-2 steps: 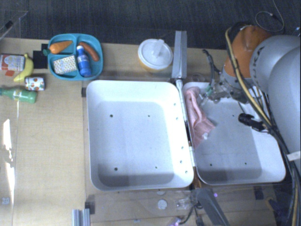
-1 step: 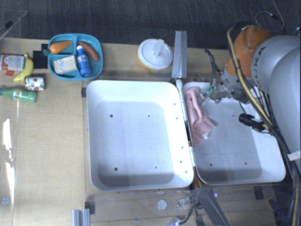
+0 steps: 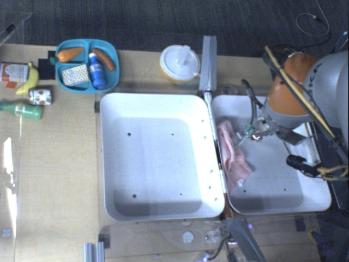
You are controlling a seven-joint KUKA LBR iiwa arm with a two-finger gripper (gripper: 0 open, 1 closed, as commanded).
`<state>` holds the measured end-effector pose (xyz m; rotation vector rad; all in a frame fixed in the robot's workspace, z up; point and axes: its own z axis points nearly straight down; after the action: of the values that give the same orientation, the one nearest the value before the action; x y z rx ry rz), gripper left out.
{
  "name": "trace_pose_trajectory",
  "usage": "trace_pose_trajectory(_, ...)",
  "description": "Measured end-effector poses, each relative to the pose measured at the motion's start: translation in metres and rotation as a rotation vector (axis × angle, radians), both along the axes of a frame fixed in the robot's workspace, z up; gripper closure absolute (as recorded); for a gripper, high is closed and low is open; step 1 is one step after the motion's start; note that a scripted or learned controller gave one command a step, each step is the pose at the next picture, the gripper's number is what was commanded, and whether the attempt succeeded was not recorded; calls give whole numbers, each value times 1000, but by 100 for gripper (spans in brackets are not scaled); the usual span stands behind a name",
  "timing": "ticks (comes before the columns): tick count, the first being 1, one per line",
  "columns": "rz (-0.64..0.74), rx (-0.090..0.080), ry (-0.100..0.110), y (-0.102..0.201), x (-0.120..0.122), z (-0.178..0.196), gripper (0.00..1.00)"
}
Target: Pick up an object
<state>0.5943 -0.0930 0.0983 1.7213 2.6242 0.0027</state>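
A crumpled pink cloth (image 3: 232, 156) lies along the left wall of the right bin (image 3: 283, 195). The grey arm with its orange band reaches in from the right, and its gripper (image 3: 252, 135) hangs low over the upper part of that bin. It sits just right of the cloth's top end, close to it, though contact is too small to judge. Cables and the wrist body hide much of the gripper. Nothing can be seen held in it.
The left bin (image 3: 158, 206) stands beside the right one. Behind the bins are a lidded yellow cup (image 3: 180, 63) and a metal post (image 3: 208, 64). A teal tray (image 3: 112, 81) of toy food, a banana (image 3: 28, 81), a can (image 3: 40, 96) and a green bottle (image 3: 23, 110) lie on the bench at left.
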Motion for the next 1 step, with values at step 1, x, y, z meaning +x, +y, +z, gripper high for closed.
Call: trace_pose_trajectory(1,-30,-1,-1,-79,8,24,0)
